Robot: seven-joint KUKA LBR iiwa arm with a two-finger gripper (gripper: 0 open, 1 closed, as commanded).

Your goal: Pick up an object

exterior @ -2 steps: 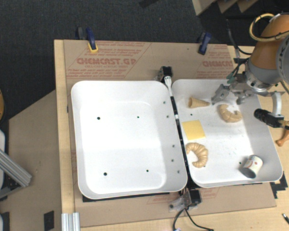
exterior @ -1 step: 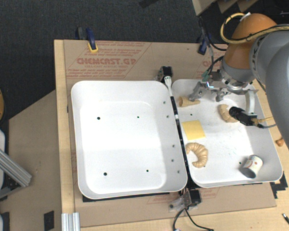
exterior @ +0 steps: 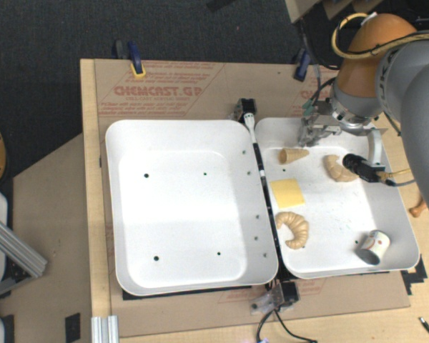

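Currently gripper [exterior: 309, 136] sits low over the far end of the right bin [exterior: 397, 213], just above a tan cone-shaped piece [exterior: 294, 155]; can't tell whether it touches it. Finger state: cannot tell, too small and cluttered. Same bin holds a yellow square [exterior: 286, 192], a croissant [exterior: 294, 229], a tan curved piece [exterior: 337, 168] and a white-grey cylinder [exterior: 372, 246]. Left bin [exterior: 121, 191] sits alongside.

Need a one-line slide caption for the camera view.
End effector poised over the right bin beside a tan cone-shaped piece, near a croissant and yellow square.
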